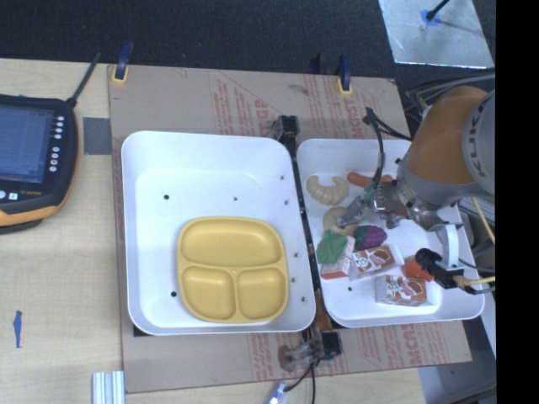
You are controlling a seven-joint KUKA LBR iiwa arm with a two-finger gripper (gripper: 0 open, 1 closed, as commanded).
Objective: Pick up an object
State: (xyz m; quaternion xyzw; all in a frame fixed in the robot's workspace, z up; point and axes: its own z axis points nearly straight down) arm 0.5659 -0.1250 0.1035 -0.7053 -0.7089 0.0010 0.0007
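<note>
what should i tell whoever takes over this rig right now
End effector: low in the right bin, over the toy pile; finger state not readable, nothing visibly held.
Things: croissant, purple piece, green piece, two printed packets, all lying in the right bin. Yellow divided tray sits in the left bin.
Done: the arm is down at the pile.
Left: grasp one object and lift it clear.

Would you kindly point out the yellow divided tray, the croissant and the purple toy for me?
Yellow divided tray [232, 269], camera view, central ridge.
Croissant [327, 189], camera view, middle of its curve.
Purple toy [370, 236], camera view, its top.
</note>
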